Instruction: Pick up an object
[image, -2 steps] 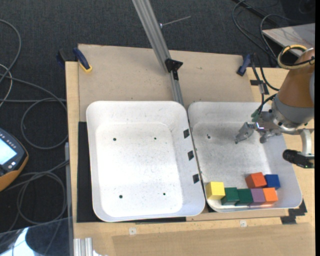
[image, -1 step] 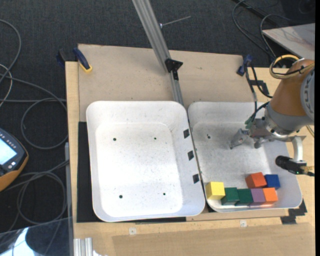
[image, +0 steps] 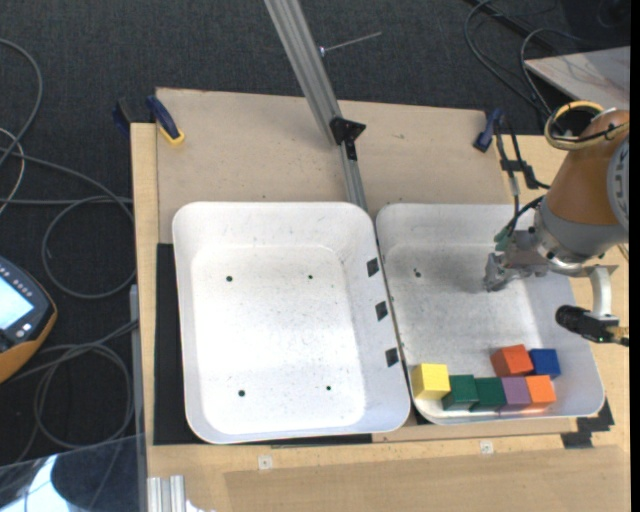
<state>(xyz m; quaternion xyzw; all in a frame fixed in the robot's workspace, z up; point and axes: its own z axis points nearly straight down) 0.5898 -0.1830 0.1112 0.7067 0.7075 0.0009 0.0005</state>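
We look down at a slant on a bench. The gripper (image: 497, 272) sits at about three o'clock in the view, over the upper middle of the right bin (image: 440, 240). We cannot tell how it is set; it is small and dark against the bin floor, and we see nothing held in it. Above it the arm (image: 585, 195) runs off toward two o'clock, grey at the wrist with an orange band higher up.

The blocks lie well apart from the gripper, clustered at the bin's near edge, around five o'clock in the view. A yellow block (image: 432, 378) is the leftmost. Just beside it toward the right are two green blocks (image: 475, 392), then a purple block (image: 516, 390) and an orange block (image: 540, 390). Behind these, a red block (image: 511, 359) and a blue block (image: 545, 361) sit side by side. The blocks are packed close, several touching.

The left bin (image: 200, 240) fills the view's centre and nine o'clock side, its right rim meeting the right bin's. A metal strut (image: 318, 85) slants down from twelve o'clock to the seam between the bins. Blue clamps (image: 163, 118) grip the bench's far corners. Cables (image: 60, 230) loop over the dark floor at nine o'clock.
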